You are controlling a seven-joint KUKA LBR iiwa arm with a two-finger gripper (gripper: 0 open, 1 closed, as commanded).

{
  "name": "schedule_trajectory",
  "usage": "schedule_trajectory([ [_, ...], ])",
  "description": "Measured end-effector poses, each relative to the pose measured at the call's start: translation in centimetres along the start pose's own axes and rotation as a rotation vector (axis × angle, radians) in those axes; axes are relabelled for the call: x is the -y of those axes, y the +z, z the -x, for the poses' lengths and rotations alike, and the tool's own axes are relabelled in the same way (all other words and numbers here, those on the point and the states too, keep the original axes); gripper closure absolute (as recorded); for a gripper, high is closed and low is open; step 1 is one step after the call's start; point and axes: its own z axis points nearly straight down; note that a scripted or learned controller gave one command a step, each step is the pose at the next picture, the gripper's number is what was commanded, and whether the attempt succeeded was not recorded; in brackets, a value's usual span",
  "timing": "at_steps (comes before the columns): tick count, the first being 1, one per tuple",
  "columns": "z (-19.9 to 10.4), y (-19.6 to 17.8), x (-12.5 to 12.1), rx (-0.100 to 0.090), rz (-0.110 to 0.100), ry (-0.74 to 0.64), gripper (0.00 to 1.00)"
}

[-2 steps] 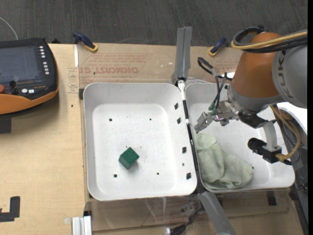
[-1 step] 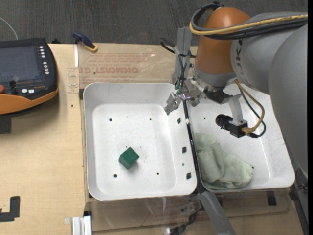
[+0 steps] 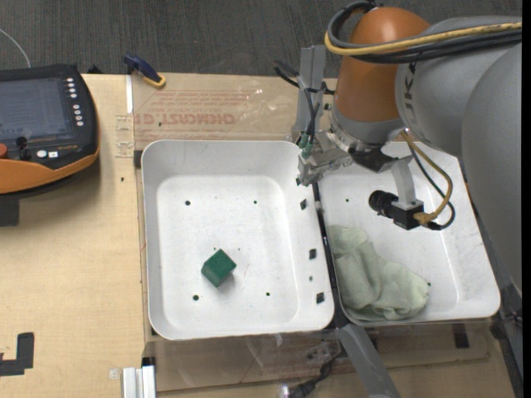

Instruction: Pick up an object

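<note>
Reaching in from the right, the grey arm [image 3: 465, 81] with its orange band [image 3: 373, 65] hangs over the seam between two white bins; whether the jaws are released or clenched cannot be told. A green block [image 3: 219, 268] lies in the left bin [image 3: 166, 181], a pale cloth [image 3: 373, 276] in the right bin [image 3: 465, 288]. Mirrored red lettering on the cardboard sheet [image 3: 207, 110] behind is not legible. A control pendant [image 3: 41, 127] rests on the wooden worktop [image 3: 66, 288]; dark carpet lies beyond.
</note>
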Motion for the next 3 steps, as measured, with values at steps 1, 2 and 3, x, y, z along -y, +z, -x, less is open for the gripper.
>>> schedule_trajectory([
  [1,-3.7,-5.9,-4.0,0.000,0.000,0.302,1.00],
  [2,0.3,1.3,4.3,-0.001,-0.004,0.330,1.00],
  [3,2.1,1.2,5.4,-0.001,-0.002,0.624,1.00],
])
